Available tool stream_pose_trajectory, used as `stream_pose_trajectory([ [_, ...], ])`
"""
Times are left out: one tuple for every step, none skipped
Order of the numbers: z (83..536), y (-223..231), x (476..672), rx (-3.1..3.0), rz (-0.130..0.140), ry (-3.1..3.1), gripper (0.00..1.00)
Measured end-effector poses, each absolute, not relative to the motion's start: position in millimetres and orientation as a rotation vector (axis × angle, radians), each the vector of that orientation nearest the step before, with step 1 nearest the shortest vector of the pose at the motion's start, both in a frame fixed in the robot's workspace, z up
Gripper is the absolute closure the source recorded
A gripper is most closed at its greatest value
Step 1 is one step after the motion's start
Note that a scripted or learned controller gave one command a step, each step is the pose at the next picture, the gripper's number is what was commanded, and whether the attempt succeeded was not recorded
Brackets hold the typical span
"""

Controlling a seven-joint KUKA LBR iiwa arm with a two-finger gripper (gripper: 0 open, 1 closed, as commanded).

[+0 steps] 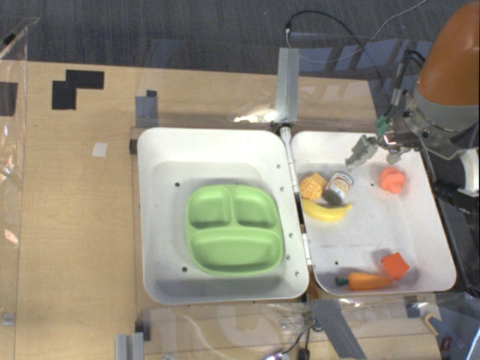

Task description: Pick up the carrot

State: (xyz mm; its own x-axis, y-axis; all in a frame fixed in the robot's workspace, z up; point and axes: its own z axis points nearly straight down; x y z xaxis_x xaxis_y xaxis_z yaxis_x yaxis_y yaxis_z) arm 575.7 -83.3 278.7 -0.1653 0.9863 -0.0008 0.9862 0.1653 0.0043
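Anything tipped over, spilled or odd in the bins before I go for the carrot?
One thing: the small can in the right bin lies on its side, leaning on the banana. No spill visible. The carrot lies flat at the bin's front wall, beside the orange block.

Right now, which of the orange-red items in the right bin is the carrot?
The carrot is the long tapered piece with a green end along the bin's front wall; the orange block beside it is boxy, the pink-red lump rounded.
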Motion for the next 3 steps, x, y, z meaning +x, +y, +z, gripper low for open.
stream_pose_trajectory([
  [282,-39,546.2,1.959,0.006,2.451,0.0],
  [204,-26,487.3,2.027,0.003,2.398,0.0],
  [185,-50,487.7,1.939,0.004,2.468,0.0],
])
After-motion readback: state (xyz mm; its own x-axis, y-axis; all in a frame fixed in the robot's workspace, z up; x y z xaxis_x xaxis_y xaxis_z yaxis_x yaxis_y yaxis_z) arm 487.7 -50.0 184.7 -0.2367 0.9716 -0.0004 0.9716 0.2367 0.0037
